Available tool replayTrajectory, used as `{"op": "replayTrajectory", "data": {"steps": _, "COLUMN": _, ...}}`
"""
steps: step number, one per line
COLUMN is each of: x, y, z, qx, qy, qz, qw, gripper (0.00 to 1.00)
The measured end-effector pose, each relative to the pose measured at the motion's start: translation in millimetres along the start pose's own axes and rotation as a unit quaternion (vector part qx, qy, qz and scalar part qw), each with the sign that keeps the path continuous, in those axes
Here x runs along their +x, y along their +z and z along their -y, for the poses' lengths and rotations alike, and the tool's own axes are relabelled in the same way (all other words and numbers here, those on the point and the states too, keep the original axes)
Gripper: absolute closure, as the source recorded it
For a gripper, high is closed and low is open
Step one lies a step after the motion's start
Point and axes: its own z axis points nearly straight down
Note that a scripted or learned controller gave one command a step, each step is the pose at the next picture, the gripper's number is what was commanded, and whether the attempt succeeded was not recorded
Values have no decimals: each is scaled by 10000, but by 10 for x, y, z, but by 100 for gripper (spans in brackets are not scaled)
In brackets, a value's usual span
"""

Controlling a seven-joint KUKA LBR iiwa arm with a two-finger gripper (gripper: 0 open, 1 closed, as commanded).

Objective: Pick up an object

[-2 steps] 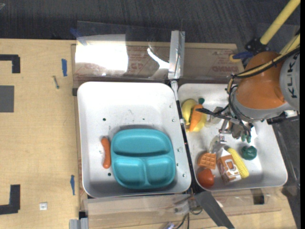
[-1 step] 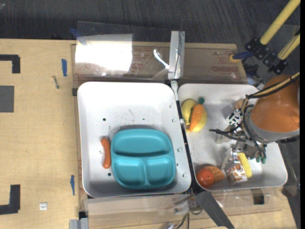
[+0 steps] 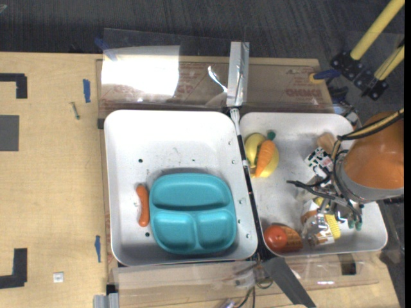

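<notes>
Partly hidden gripper (image 3: 319, 201) among blurred toys (image 3: 319, 226).

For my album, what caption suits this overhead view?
Robot end effector hovering over toy food in the right bin, teal tray alongside.

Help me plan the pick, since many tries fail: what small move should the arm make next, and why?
Probably a short, straight descent. The gripper hangs in the right bin over the cluttered pieces near its front edge, by the yellow block, while the red tomato lies further left.
</notes>
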Motion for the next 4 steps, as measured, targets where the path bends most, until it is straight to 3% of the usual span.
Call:
{"op": "replayTrajectory", "data": {"steps": 1, "x": -46, "y": -126, "z": -9, "qx": 1, "qy": -5, "qz": 70, "qw": 10000, "gripper": 100}}
{"op": "replayTrajectory", "data": {"steps": 2, "x": -4, "y": -1632, "z": -452, "qx": 2, "qy": -430, "qz": -25, "qw": 9991, "gripper": 100}}
{"op": "replayTrajectory", "data": {"steps": 3, "x": -1042, "y": -1612, "z": -573, "qx": -10, "qy": -1507, "qz": -53, "qw": 9886, "gripper": 100}}
{"op": "replayTrajectory", "data": {"steps": 4, "x": -1398, "y": -1678, "z": -534, "qx": -11, "qy": -2007, "qz": -42, "qw": 9796, "gripper": 100}}
